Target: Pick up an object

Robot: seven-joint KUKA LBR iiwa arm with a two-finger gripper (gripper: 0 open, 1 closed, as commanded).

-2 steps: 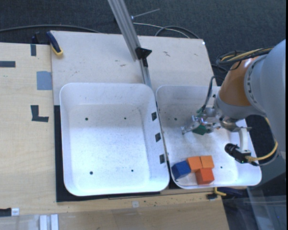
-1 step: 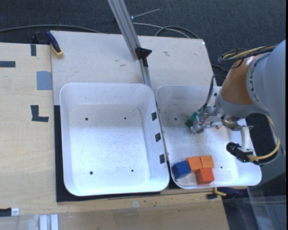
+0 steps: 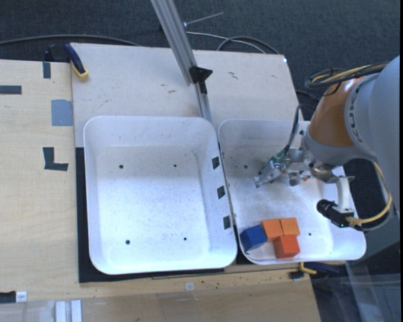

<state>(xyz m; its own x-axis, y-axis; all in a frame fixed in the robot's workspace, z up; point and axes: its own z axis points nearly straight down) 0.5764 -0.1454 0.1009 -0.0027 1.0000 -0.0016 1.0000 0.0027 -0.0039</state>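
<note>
Hovering over the right shallow white plastic bin, my two-finger gripper hangs with nothing between its fingers; can't tell the jaw state. Small blue cube and orange blocks sit near-edge, untouched. Pick not started.

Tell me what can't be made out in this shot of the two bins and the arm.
- Gripper, camera view: too small and blurred to tell its state, or whether it touches the right bin.
- Right bin's far right side: covered by the arm.
- Orange blocks beside the blue block: packed tight, their count unclear.
- Arm's base: cut off by the right edge.
</note>
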